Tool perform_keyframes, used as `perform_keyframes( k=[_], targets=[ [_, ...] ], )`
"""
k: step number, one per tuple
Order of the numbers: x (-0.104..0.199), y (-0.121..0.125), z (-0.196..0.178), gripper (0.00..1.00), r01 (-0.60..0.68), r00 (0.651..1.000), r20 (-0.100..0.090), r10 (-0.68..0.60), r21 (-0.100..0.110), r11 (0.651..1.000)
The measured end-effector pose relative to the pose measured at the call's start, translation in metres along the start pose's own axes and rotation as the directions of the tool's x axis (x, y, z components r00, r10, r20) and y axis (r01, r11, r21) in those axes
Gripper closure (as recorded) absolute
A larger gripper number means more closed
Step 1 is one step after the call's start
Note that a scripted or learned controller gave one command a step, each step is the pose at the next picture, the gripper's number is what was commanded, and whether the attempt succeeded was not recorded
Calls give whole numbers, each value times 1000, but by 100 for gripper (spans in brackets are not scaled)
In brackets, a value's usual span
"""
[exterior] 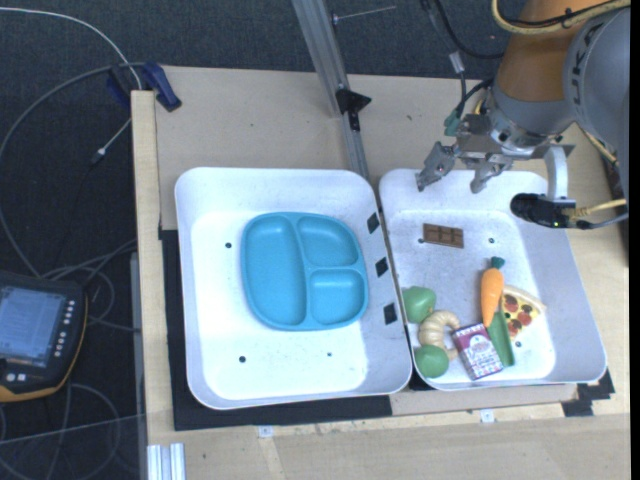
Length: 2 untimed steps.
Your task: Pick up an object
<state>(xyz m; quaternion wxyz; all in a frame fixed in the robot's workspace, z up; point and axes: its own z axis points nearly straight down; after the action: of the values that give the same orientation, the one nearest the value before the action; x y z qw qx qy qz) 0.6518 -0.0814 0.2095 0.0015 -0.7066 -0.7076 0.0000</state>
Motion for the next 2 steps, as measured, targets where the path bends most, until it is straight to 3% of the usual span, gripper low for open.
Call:
perform_keyframes(
  k=[1, 2],
  targets=[
    [0, 0, 0, 0, 0, 1000, 0, 0, 0, 1000],
    [1, -5, 63, 0, -1, 1000, 1, 1, 7, 1000]
  ],
)
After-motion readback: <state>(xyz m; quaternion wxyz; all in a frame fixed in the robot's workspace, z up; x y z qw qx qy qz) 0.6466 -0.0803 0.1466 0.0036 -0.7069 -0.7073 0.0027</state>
